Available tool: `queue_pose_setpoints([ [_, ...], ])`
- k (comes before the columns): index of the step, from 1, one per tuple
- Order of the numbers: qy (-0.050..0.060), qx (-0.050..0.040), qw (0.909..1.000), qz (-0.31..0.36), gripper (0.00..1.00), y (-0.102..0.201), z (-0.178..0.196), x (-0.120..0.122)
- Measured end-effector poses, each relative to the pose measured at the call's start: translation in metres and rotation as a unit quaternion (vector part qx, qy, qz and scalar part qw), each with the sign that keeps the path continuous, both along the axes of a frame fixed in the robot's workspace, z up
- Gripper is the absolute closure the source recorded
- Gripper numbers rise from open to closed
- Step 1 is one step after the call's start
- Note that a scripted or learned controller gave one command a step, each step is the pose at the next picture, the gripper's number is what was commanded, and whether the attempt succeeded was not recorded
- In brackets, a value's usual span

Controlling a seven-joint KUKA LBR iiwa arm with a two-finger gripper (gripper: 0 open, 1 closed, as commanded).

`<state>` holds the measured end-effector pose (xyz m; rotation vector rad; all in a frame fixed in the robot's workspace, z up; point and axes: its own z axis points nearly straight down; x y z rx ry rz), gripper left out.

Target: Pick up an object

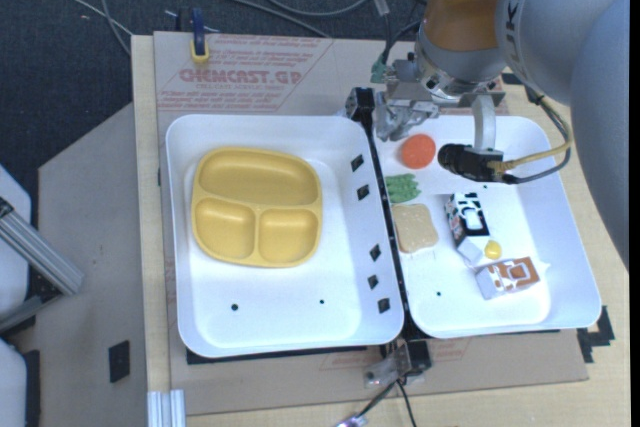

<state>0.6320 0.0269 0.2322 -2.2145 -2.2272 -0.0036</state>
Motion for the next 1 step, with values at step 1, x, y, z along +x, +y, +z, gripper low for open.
queue_pose_setpoints([
  [1,0.0,0.0005,1.0,0.001,1.0,0.0631,0.0013,-0.001],
])
